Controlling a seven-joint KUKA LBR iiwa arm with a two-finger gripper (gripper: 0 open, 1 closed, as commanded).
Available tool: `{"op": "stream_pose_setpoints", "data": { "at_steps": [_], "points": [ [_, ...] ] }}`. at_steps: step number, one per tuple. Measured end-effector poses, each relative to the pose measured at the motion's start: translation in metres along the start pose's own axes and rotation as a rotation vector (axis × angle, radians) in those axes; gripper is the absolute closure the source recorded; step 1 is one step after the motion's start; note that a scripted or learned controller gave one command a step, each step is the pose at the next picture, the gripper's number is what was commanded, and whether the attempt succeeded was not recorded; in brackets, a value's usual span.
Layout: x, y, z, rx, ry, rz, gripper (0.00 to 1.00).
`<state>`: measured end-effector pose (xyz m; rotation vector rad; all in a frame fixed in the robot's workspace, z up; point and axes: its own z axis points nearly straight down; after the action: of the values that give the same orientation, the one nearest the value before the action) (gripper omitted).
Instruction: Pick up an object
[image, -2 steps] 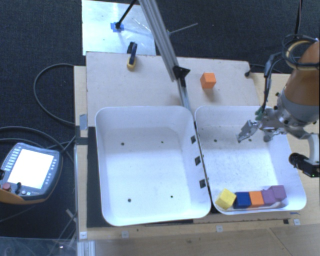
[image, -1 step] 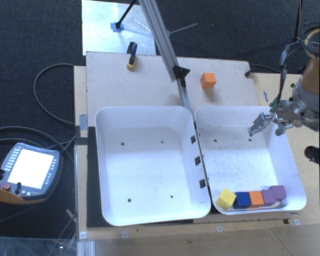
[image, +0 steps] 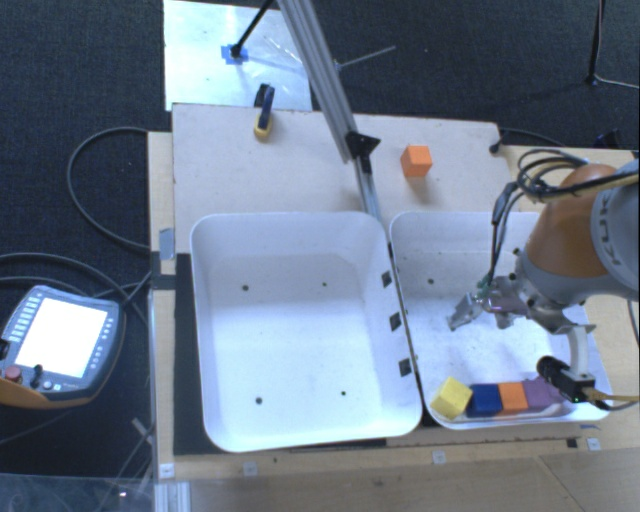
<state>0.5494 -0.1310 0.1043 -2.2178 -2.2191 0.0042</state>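
Note:
Along the near wall of the right bin (image: 430, 250) lies a row of small blocks: yellow (image: 451, 397), blue (image: 486, 399), orange (image: 513, 396) and purple (image: 540, 393). My gripper (image: 466, 311) hangs over the middle of that bin's floor, up and a little left of the row and apart from it. Nothing shows in its grasp. The grey arm with its orange band (image: 565, 235) comes in from the right, and its wrist covers part of the bin's right side.
The left bin (image: 215, 300) stands beside the right one. An orange cube (image: 416, 160) rests on the bench behind the bins, beside a slanted metal pole (image: 335, 95). A yellow-and-black clamp (image: 264, 112) is at the back left. A teach pendant (image: 55, 340) lies on the floor.

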Motion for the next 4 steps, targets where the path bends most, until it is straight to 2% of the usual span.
{"op": "stream_pose_setpoints", "data": {
  "at_steps": [1,2,3,4],
  "points": [
    [-0.001,0.002,-0.015,-0.009,-0.002,-0.001,1.0],
    [-0.001,0.003,-0.026,-0.011,-0.002,-0.002,1.0],
    [0.048,-0.002,-0.056,-0.009,0.0,-0.009,1.0],
    [0.105,-0.033,-0.087,-0.007,0.002,-0.011,1.0]
  ]
}}
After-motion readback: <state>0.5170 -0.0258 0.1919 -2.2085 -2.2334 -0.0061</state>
